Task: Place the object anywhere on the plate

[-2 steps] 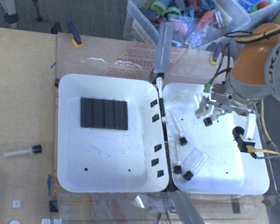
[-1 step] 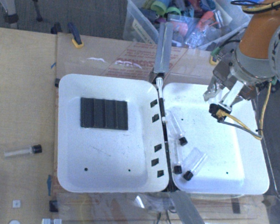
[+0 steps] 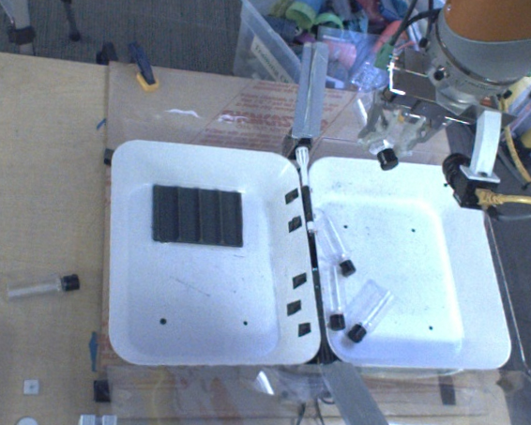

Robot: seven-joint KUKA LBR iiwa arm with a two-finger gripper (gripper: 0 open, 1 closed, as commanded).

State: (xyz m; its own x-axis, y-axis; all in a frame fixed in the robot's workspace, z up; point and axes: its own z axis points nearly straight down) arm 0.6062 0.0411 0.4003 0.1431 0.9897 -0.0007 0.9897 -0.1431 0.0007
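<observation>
The clear vial (image 3: 371, 311) lies in the right bin (image 3: 448, 273), long axis slanted — black cap toward the near-left. The gripper (image 3: 398, 136) hangs above that bin's far edge; a black-capped tube (image 3: 383, 151) shows between its fingers, which are closed around it.

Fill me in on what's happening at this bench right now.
A grey KUKA arm with an orange band reaches in from the right, and its gripper hangs over the far edge of the right bin with a clear tube with a black cap at its tip. Three more capped tubes lie along that bin's left side. The dark ridged plate sits in the left bin with nothing on it yet. One more tube lies out on the bench.
</observation>
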